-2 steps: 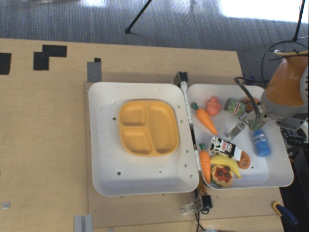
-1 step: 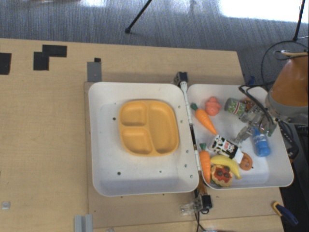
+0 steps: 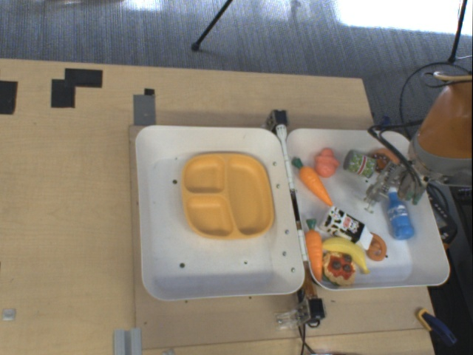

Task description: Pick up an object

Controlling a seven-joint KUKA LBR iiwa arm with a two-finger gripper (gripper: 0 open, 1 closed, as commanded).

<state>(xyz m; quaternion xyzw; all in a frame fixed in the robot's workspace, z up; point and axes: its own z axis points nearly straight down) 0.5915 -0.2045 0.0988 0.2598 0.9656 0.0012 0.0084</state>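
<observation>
My gripper [image 3: 396, 189] hangs over the right bin [image 3: 425, 272], near its right side, under the orange band of the arm [image 3: 447, 120]. Its fingers [image 3: 376, 191] stand open. A blue bottle [image 3: 400, 219] lies in the bin just below them, its top end reaching up between the fingers; it rests on the bin floor and is not lifted. A green can [image 3: 360, 163] lies to the gripper's upper left.
The right bin also holds a pink ball [image 3: 326, 162], a carrot [image 3: 315, 186], a black-and-white carton [image 3: 346, 225], a banana [image 3: 349, 249], a second carrot [image 3: 314, 252] and a round pizza-like toy [image 3: 338, 268]. A yellow divided plate [image 3: 225, 195] lies in the left bin [image 3: 159, 272].
</observation>
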